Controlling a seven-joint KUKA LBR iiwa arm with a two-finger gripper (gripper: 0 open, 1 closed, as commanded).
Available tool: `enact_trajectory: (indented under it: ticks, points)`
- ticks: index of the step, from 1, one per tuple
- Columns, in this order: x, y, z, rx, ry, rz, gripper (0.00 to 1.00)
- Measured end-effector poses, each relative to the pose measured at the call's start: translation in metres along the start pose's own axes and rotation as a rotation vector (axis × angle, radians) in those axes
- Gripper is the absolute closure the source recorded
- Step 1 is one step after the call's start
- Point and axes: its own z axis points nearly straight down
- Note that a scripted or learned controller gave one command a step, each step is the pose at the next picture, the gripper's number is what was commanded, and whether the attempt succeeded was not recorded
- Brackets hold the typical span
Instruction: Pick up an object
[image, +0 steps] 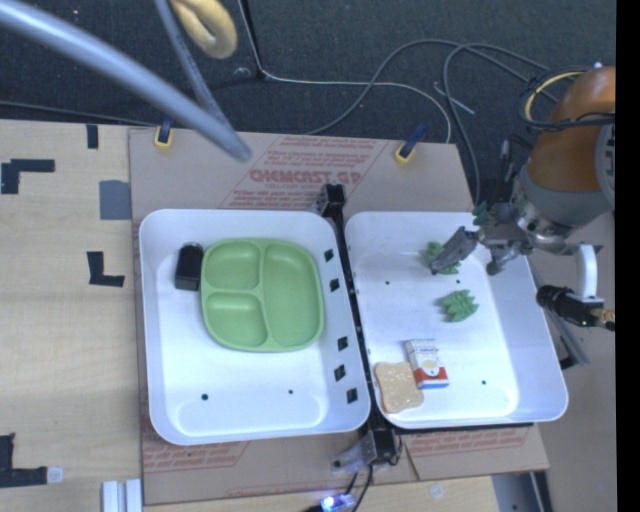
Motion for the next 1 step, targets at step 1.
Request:
enact_trajectory:
  ticks: [1]
  points:
    - [0.0003,0.0026,-0.0068,-0.012,-0.002,-0.003,0.0]
